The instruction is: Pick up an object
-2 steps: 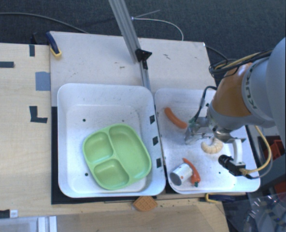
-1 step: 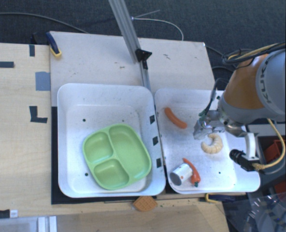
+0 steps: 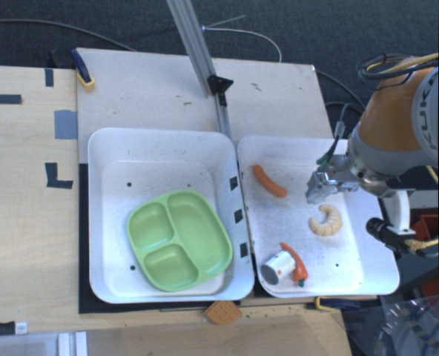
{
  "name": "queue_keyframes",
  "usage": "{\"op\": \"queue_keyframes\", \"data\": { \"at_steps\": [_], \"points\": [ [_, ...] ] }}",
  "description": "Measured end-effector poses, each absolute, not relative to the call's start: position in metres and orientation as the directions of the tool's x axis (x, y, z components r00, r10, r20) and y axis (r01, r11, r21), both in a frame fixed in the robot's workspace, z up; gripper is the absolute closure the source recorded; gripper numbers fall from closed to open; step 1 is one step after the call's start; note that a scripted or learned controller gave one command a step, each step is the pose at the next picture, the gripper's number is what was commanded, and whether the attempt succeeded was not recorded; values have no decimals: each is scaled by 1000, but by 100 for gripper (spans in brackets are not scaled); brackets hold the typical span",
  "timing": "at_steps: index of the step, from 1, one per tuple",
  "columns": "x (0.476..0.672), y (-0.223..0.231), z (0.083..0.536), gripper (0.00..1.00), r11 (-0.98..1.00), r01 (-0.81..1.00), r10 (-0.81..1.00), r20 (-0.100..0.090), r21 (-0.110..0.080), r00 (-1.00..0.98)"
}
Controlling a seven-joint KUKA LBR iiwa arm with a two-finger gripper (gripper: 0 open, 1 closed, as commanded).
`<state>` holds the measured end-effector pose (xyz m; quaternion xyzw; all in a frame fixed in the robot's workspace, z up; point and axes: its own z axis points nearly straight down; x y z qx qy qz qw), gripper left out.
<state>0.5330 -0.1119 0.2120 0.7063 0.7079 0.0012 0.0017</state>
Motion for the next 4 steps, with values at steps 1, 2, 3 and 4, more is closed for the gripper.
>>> {"op": "queue_keyframes", "data": {
  "at_steps": [1, 2, 3, 4],
  "points": [
    [534, -112, 257, 100, 2, 1000, 1000, -1, 4, -2],
    [533, -57, 248, 100, 6, 1000, 1000, 1, -2, -6],
    [548, -4, 252, 100, 7, 1000, 1000, 2, -1, -7],
    [548, 52, 246, 100, 7, 1000, 1000, 1, -3, -7]
  ]
}}
